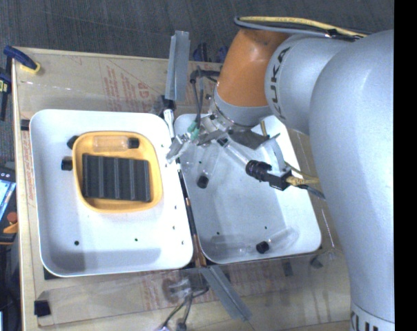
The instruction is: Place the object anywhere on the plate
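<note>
On the bench: two white bins side by side, the left bin [50,254] and the right bin [302,243], their inner walls almost touching along the middle.
Plate: a yellow plate [84,188] with a dark ridged centre lies in the far half of the left bin, near its far and left walls; the near half of that bin's floor is bare white.
Arm: the grey arm [346,136] with its orange band [246,67] hangs over the far and right part of the right bin; the bin's near floor lies open.
Gripper: the gripper [188,140] sits at the far left corner of the right bin, close to the shared walls; open or closed cannot be told.
Object: a small dark piece [202,181] lies on the right bin's floor, just nearer than the gripper and apart from it, not on the plate.
Other: a second dark piece [262,247] lies by the right bin's near wall, well apart from the gripper.
</note>
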{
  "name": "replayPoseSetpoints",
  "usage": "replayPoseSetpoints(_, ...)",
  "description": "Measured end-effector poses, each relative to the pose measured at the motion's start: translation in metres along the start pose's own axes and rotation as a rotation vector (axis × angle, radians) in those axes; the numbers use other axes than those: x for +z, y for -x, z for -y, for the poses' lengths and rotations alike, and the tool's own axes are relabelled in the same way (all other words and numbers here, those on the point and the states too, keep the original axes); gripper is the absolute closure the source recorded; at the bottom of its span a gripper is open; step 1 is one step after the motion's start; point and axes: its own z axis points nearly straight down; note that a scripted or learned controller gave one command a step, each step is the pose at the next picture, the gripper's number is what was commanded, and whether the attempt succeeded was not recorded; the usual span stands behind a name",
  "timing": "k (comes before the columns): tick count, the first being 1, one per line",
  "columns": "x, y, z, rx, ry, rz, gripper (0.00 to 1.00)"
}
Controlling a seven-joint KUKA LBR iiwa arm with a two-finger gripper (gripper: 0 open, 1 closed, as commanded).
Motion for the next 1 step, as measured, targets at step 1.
replayPoseSetpoints(1,-0.0108,0.0464,0.0173,0.057,-0.001,0.000,0.00)
